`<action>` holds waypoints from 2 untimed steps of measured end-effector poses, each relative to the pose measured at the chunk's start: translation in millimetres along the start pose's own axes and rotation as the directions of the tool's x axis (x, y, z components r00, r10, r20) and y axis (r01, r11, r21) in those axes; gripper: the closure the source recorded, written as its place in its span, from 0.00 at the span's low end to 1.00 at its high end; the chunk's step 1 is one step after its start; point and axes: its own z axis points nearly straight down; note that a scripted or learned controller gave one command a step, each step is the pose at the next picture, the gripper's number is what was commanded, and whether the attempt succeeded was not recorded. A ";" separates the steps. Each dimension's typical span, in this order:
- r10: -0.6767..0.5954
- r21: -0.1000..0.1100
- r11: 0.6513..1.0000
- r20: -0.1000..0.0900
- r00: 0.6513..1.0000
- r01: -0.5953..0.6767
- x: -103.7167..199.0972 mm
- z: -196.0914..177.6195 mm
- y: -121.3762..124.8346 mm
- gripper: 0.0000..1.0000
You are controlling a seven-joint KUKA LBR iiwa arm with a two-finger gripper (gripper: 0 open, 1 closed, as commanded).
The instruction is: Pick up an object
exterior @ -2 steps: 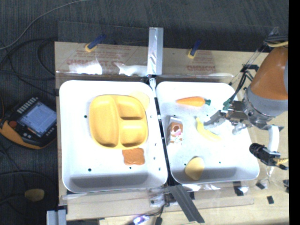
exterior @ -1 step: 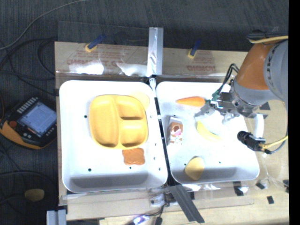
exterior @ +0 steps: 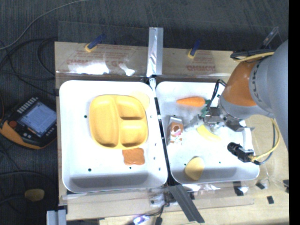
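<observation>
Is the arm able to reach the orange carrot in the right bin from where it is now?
Probably yes. The carrot lies uncovered near the far wall of the right bin, apart from the other items, and the hand is just beside it with nothing between them.

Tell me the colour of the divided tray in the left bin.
Yellow. The divided tray shows clearly in the camera view, lying in the left bin.

Yellow tray (exterior: 118, 121), orange carrot (exterior: 191, 101)
</observation>
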 end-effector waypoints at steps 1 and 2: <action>-0.001 -0.002 1.000 -0.001 1.000 0.001 0.5 -8.8 1.8 1.00; -0.073 0.012 0.997 -0.002 0.997 0.073 -20.5 -5.5 -0.2 1.00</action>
